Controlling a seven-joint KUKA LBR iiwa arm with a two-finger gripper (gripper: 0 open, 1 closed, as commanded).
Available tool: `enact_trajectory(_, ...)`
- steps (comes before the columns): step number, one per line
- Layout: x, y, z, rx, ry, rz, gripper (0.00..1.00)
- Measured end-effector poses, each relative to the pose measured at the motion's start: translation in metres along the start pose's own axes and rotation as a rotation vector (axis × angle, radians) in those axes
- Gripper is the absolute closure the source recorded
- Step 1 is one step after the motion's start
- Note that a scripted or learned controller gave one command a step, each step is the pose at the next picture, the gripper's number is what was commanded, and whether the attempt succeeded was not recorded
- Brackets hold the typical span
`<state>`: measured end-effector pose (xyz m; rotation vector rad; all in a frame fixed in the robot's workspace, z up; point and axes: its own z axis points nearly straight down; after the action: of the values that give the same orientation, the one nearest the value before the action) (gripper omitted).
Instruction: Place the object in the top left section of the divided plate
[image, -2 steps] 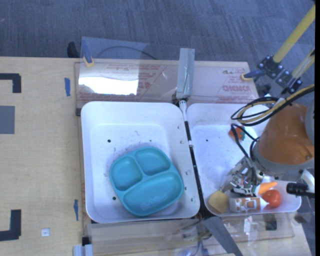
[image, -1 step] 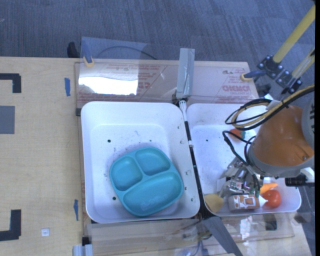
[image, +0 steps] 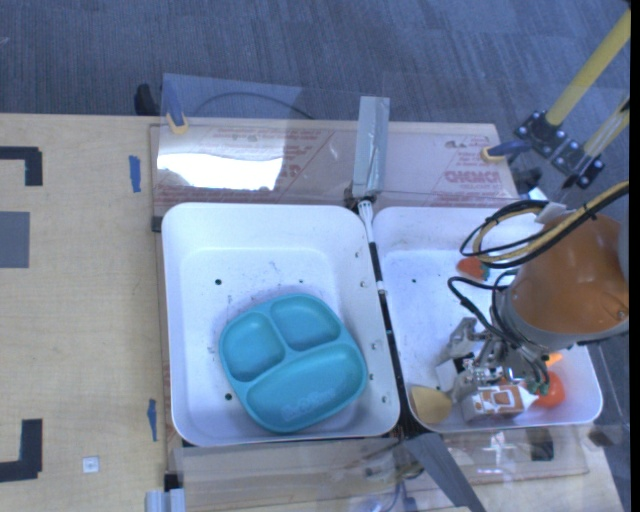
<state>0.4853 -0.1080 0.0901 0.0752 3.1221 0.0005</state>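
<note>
Orange band (image: 572, 280) of the arm (image: 520, 320) bulks up closest to the lens, at 3 o'clock in the view. It covers much of the right bin (image: 420, 300). Black and yellow cables (image: 490, 235) loop off it toward 10 o'clock.

Below the band the gripper (image: 490, 375) hangs low over the bin's 6 o'clock end as a tangle of grey metal and wires. Whether the claw is wide, narrow or holding something cannot be told from this angle.

Just under it lies a small white-and-orange item (image: 497, 401), partly masked by the tool, so its outline and long axis are hard to read. A tan piece (image: 430, 403) sits at the item's 9 o'clock, against the bin's near wall. A round orange object (image: 549, 392) peeks out at the item's 3 o'clock, half hidden by the arm. Another orange scrap (image: 470, 268) shows behind the cables, mostly cut off. Which of these is the object to be placed cannot be settled.

The teal divided plate (image: 292, 362) rests in the left bin (image: 200, 260), toward its 5 o'clock corner, well apart from the gripper. It lies turned: its two small sections face 11 o'clock and its large section faces 5 o'clock, with the long axis running from about 8 to 2 o'clock. Nothing lies in the small section nearest 9 o'clock (image: 250, 345).
</note>
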Motion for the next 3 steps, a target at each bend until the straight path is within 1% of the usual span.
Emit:
enact_trajectory(1, -0.065, -0.005, 0.001, 0.001, 0.002, -0.049, 1.00)
enact_trajectory(2, -0.029, -0.006, 0.001, 0.000, 0.005, -0.407, 1.00)
enact_trajectory(3, -0.031, -0.006, 0.001, 0.001, -0.004, -0.407, 0.00)
